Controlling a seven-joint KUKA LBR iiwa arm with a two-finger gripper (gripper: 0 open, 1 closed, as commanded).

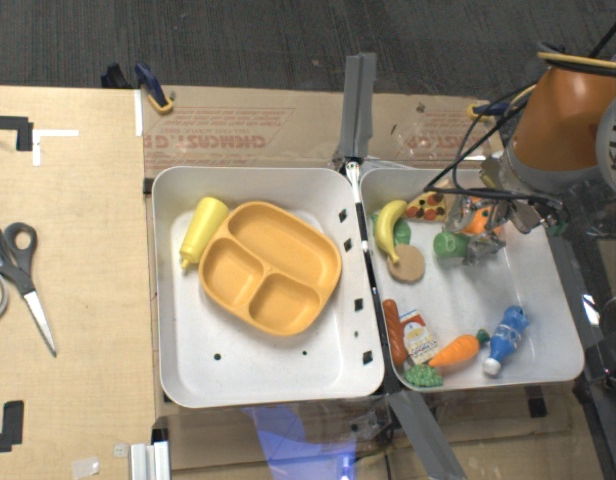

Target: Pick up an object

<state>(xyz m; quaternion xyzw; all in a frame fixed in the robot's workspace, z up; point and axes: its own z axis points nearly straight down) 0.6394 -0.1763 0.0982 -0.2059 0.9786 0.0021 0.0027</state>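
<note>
My gripper (480,236) hangs low in the back of the right bin (548,298), beneath the grey arm with the orange band (566,118). It sits just right of a small green toy (448,245), and a small orange object (478,218) lies right under it. Whether either is held cannot be made out. A banana (390,226) and a tan disc (408,265) lie to its left. In the front of the same bin are a blue bottle (505,337), a carrot (454,351), a small carton (420,336) and a red sausage (393,330).
The left bin (188,368) holds a yellow divided plate (271,266) and a yellow squeeze bottle (201,230). Scissors (23,278) lie on the bench at the far left. Cables (488,108) trail from the arm over the right bin's back rim.
</note>
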